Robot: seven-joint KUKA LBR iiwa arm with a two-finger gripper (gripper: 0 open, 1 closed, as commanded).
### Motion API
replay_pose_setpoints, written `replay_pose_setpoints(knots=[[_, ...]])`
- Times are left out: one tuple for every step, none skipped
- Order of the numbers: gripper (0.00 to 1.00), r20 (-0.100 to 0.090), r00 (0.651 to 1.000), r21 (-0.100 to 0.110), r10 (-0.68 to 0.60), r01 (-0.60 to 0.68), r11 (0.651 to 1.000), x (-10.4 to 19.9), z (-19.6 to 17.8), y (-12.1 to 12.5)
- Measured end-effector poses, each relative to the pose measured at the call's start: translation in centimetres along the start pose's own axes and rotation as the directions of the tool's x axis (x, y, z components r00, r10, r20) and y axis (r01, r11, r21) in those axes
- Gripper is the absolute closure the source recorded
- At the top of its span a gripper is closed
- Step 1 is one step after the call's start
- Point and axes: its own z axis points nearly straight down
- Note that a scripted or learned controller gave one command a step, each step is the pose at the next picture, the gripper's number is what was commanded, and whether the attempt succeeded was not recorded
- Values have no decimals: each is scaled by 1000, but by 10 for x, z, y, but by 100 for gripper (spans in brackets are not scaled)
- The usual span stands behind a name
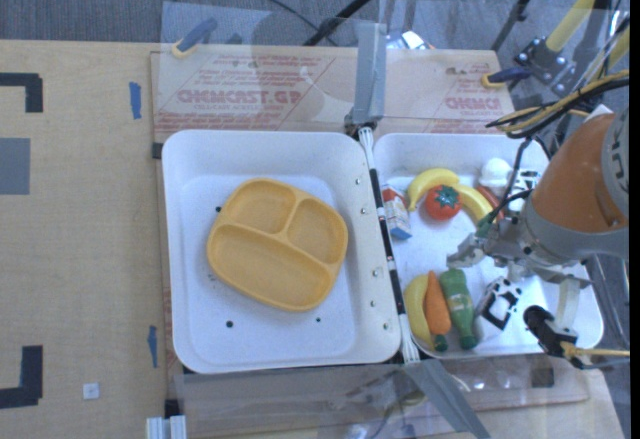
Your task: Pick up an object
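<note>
Where bins [180, 227] adjoin: two bananas [440, 181], one tomato [442, 203].

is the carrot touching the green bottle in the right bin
Touching. The camera view shows the carrot lying right alongside the green bottle near the front of the right bin, their sides meeting with no white floor visible between them.

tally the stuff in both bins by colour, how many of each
yellow: 3 (divided plate, banana, banana)
red: 1 (tomato)
orange: 1 (carrot)
green: 1 (bottle)
white: 1 (small carton)
total: 7
</note>
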Motion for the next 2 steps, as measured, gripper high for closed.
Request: replay_pose_setpoints(knots=[[0,0,1000,0,0,0,1000,0,0,0],[0,-3,990,31,-143,143,989,33,23,104]])
